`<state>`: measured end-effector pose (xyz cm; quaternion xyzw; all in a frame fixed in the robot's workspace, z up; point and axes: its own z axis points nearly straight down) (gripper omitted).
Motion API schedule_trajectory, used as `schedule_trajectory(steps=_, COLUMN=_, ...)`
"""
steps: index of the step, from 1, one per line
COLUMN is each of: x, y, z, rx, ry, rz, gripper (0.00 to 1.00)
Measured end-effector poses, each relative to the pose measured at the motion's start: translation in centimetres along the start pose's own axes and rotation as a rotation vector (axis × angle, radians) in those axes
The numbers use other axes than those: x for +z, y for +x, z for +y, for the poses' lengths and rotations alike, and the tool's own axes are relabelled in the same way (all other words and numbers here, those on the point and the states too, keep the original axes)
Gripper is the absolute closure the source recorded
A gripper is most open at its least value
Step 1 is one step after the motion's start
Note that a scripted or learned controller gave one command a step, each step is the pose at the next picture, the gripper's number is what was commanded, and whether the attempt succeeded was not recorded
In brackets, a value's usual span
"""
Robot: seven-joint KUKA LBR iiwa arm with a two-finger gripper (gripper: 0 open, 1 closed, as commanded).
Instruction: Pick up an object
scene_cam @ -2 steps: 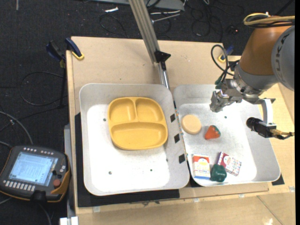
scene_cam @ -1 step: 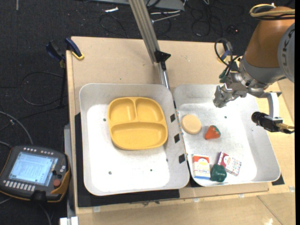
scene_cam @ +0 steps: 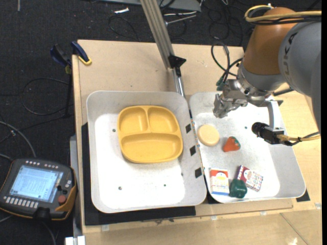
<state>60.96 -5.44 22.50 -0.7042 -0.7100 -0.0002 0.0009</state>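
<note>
Two cartons (scene_cam: 219, 181), one strawberry (scene_cam: 231, 144), one yellow tray (scene_cam: 149, 134), one gripper (scene_cam: 221, 109).

The arm (scene_cam: 301, 40) is a thick, rounded grey shell with a wide orange band (scene_cam: 268, 37) above the wrist, and a yellowish cable (scene_cam: 265, 11) loops over the top of that band. Below the band a grey collar narrows to the metallic gripper (scene_cam: 223, 107), a blocky, silvery assembly. Thin black cables (scene_cam: 225, 68) run beside the wrist, and a white bracket (scene_cam: 274, 114) carries a small black unit (scene_cam: 263, 131).
</note>
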Motion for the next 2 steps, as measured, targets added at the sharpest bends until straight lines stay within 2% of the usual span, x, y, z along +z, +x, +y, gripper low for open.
schedule_trajectory(steps=1, x=-0.8, y=6.1, z=1.4, rx=-0.001, ry=-0.004, rz=0.001, gripper=1.00)
schedule_trajectory(steps=2, x=-0.1, y=10.7, z=2.1, rx=0.000, ry=-0.002, rz=-0.001, gripper=1.00)
